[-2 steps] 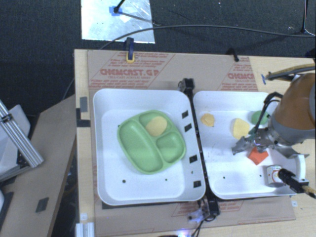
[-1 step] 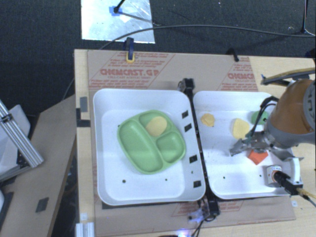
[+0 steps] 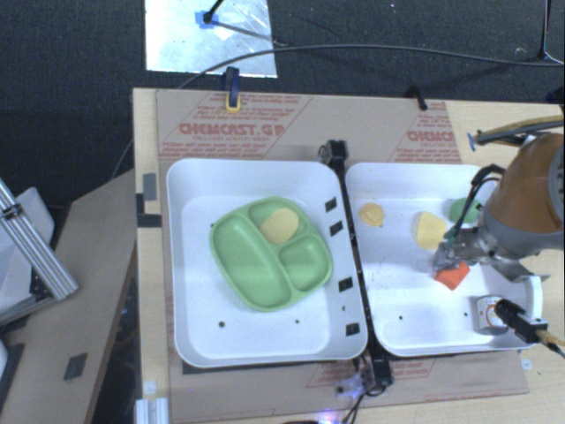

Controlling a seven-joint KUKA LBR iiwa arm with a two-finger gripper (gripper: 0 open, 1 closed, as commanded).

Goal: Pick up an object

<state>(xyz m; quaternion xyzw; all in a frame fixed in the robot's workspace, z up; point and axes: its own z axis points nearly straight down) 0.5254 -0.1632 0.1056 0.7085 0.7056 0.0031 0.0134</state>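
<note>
Here, arm point(image 3: 521, 206) low over right bin point(image 3: 397, 325).

We see the orange-red block point(image 3: 453, 277) lying on the right bin point(image 3: 415, 325) floor, just beside the yellow piece point(image 3: 430, 229).

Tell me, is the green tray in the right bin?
No, the green tray lies in the left bin, with a yellow piece in one compartment.

Two white bins point(image 3: 190, 237) are sitting side by side. A green plate point(image 3: 256, 268) is carrying a yellow piece point(image 3: 280, 225). Yellow point(image 3: 430, 229), orange point(image 3: 454, 276) and green point(image 3: 463, 208) pieces are lying opposite.
</note>
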